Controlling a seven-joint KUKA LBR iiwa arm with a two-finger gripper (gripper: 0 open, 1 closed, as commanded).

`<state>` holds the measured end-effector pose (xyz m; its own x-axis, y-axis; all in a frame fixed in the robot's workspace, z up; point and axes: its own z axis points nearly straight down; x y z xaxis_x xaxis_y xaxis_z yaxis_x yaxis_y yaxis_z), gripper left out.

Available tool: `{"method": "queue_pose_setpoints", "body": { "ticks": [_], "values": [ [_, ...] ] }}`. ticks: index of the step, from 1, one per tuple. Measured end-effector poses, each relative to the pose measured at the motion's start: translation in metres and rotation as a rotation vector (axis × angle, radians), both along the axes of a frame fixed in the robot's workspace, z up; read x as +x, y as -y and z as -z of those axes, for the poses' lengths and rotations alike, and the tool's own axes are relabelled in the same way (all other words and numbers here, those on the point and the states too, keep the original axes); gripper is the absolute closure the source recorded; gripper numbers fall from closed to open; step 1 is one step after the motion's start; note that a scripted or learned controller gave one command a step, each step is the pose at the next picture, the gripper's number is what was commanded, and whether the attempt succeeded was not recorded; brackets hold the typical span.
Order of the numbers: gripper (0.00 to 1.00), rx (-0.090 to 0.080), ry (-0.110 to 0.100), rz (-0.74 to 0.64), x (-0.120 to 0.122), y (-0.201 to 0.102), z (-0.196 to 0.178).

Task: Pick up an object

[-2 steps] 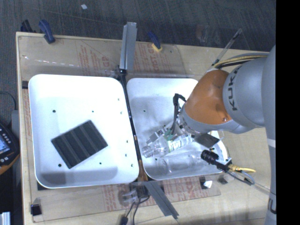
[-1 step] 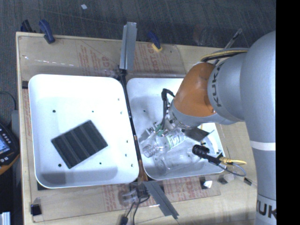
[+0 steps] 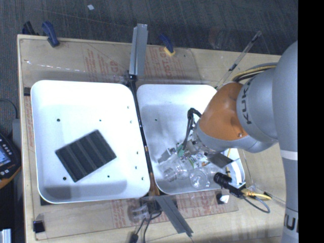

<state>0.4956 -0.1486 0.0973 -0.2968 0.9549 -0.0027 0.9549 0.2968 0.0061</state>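
Two white bins sit on the counter (image 3: 76, 59); the end effector (image 3: 190, 153) hangs low in the right bin (image 3: 162, 100) over clear clutter (image 3: 182, 171), likely seeking a pick. A dark ridged slab (image 3: 85, 155) lies in the left bin (image 3: 45, 100).

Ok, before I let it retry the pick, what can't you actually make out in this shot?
- Gripper: in the camera view its tip is lost among clear shiny clutter under the orange wrist; whether it holds anything is unreadable.
- Clear objects in the right bin: transparent and glary against white; count and shapes unclear.
- Right bin's far right side: covered by the arm.
- Dark ribbed slab in the left bin: identity unclear.
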Motion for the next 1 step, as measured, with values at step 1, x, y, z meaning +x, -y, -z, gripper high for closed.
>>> {"method": "queue_pose_setpoints", "body": {
  "ticks": [1],
  "values": [
    [0.00, 0.000, -0.004, -0.034, -0.0062, 0.0250, -0.0636]
  ]
}}
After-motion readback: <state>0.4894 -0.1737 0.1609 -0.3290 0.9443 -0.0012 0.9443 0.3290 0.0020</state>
